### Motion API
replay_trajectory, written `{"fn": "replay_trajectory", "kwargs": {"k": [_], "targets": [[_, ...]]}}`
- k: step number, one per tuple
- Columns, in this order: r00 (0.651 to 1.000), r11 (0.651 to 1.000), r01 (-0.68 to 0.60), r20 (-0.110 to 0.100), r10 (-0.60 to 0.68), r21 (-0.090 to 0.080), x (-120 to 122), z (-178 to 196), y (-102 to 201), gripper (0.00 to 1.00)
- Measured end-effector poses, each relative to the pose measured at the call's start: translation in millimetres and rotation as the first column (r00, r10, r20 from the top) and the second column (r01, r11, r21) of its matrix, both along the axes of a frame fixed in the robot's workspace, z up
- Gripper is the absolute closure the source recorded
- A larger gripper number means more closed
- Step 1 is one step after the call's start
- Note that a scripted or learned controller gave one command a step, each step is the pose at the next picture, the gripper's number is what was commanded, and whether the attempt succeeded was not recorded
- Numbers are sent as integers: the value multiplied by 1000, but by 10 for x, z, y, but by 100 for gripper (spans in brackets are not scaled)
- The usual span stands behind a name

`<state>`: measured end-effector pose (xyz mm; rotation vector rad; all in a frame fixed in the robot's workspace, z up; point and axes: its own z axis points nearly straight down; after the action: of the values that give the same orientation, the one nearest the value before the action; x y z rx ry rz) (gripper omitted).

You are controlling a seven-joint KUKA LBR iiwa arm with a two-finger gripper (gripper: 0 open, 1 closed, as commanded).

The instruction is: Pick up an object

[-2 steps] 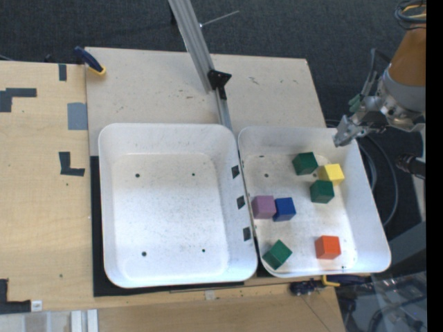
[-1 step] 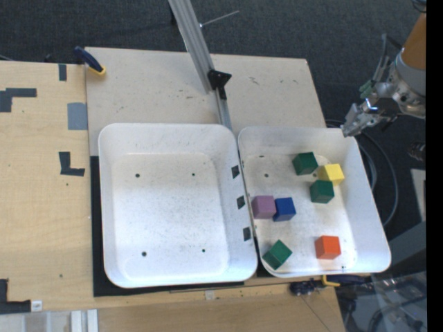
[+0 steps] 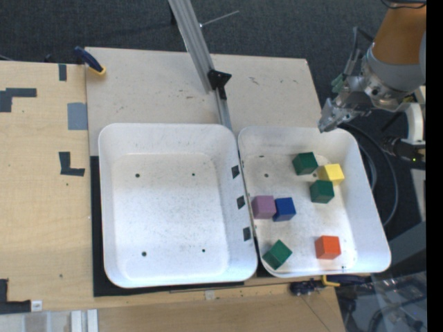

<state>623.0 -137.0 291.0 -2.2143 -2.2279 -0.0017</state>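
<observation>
The right bin holds several small blocks: a dark green one, a yellow one, a second green one, a purple one touching a blue one, an orange one and a green one near the front. My gripper hangs over the bin's far right corner, above and apart from the blocks. Nothing shows between its fingers.
The left bin sits beside the right one. A slanted metal bar with a black clamp crosses the bench behind the bins. A blue and yellow tool lies at the back left.
</observation>
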Motion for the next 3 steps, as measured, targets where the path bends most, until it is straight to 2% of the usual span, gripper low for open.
{"fn": "replay_trajectory", "kwargs": {"k": [1,2,3], "targets": [[1000,1000,0,-1,0,0,33,7,526,100],[1000,1000,0,-4,0,0,30,-212,1048,100],[1000,1000,-1,-2,1,0,158,-281,1603,100]]}}
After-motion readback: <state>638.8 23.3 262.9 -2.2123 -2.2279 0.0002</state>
